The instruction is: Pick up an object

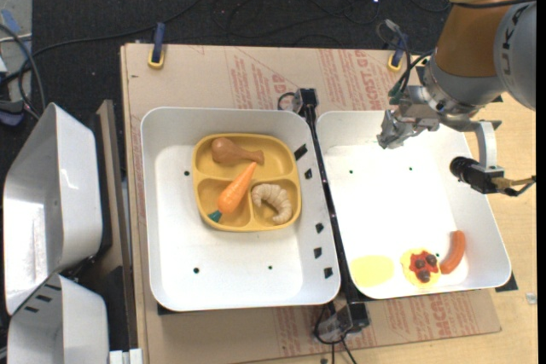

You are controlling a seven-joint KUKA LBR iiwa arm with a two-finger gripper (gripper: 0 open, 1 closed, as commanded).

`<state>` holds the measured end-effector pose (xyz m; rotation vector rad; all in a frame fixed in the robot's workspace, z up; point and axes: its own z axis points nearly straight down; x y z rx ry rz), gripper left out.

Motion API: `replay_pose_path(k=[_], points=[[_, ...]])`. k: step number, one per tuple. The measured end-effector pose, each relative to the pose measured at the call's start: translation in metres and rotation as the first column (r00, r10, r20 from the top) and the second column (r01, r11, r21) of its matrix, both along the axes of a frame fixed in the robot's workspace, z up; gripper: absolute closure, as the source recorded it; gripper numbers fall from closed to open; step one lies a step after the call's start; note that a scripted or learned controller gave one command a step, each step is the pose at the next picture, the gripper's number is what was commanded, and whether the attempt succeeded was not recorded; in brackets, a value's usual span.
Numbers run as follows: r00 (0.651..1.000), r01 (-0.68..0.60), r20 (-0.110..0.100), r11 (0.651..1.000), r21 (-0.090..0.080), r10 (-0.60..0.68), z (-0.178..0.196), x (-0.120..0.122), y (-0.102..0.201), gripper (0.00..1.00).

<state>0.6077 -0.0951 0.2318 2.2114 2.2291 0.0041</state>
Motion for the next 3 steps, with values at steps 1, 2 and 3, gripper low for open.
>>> replay_pose_path(k=[1, 2, 3], points=[[1.000, 0.001, -0.001, 1.000, 0.000, -0.001, 0.001, 0.015, 0.044, 1.00], [1.000, 0.000, -0.004, 1.000, 0.000, 0.000, -0.005, 0.014, 0.098, 1.00], [1.000, 0.000, -0.001, 1.000, 0.001, 0.000, 0.002, 0.019, 0.144, 1.00]])
